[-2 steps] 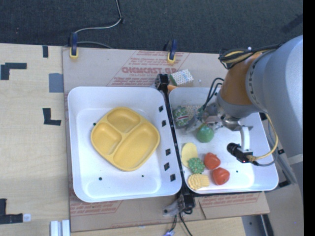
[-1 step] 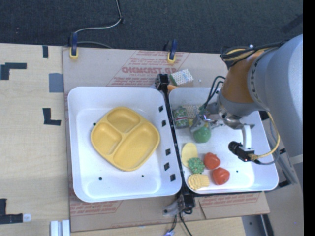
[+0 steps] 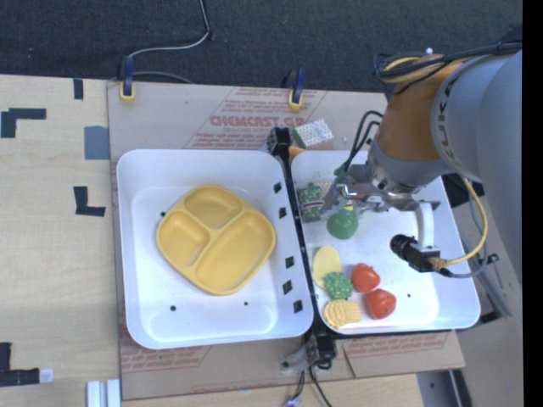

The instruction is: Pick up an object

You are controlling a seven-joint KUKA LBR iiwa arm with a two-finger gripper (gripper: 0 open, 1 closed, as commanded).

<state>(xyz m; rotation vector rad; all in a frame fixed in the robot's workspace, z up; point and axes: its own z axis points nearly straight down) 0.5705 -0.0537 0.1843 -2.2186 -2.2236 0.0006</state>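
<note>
Tabletop with two white bins, seen from above at a slant.
Left bin holds a yellow divided plate. Over the right bin, my jaws hang just above a green round toy; I cannot tell their spread. Nearby lie two red tomatoes, broccoli and corn.

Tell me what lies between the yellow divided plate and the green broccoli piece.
In the camera view, between the yellow divided plate and the green broccoli piece lie bare white floor of the left bin, the black-clipped divider where both bins meet, and a pale yellow toy.
</note>
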